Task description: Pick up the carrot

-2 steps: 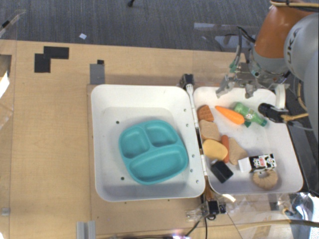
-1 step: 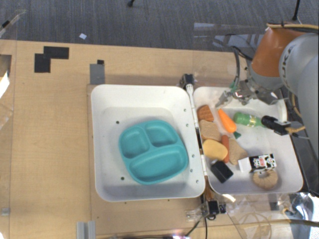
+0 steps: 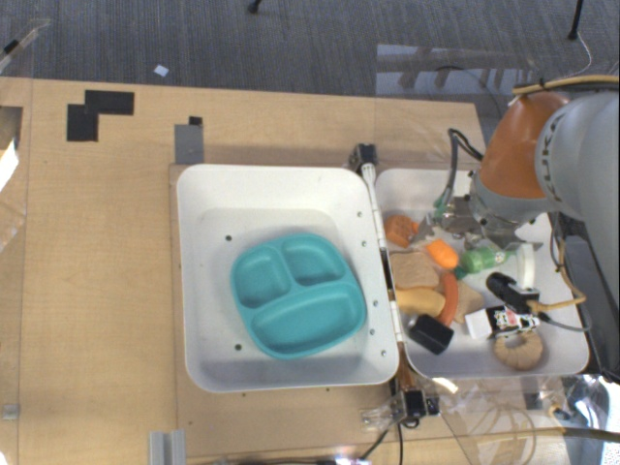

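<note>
The carrot [image 3: 444,254] is a short orange piece with a green leafy end [image 3: 481,259] pointing right. It lies in the upper middle of the right white bin [image 3: 572,361], among other toy foods. My gripper [image 3: 453,218] hangs at the end of the grey arm with the orange band [image 3: 513,153], which reaches in from the right. It is just above the carrot in the view, slightly toward the bin's far side. Nothing shows between its tips, and the carrot rests on the bin floor.
Around the carrot lie an orange-brown roll [image 3: 400,229], a bread slice [image 3: 417,272], a red sausage [image 3: 449,296], a yellow piece [image 3: 419,301], a black block [image 3: 431,334], a white box [image 3: 479,324] and a round cookie [image 3: 518,353]. The left bin [image 3: 194,260] holds a teal divided plate [image 3: 296,295].
</note>
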Controlling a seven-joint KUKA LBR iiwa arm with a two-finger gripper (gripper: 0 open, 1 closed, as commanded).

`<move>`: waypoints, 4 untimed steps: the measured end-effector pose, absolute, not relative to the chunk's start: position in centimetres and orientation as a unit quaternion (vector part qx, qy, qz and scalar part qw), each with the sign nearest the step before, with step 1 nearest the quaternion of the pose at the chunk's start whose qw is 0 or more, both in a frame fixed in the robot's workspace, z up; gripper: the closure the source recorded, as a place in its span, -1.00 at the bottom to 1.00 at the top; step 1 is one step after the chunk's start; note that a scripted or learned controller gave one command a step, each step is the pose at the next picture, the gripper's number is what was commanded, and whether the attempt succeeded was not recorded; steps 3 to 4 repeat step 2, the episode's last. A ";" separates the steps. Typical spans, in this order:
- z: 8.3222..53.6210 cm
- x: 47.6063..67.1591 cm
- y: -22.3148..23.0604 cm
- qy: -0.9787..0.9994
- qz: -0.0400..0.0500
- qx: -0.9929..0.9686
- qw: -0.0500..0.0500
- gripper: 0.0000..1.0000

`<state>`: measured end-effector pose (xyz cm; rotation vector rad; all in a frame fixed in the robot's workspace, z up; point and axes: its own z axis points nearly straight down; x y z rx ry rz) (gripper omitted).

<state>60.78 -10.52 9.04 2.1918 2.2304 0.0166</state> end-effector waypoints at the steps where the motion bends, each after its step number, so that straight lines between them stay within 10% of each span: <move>1: 10.1 61.0 -10.2 0.716 0.008 0.698 0.008 1.00; 2: 19.0 67.1 -6.5 0.571 0.006 0.821 0.004 1.00; 4: 19.0 67.1 -6.5 0.571 0.006 0.821 0.004 1.00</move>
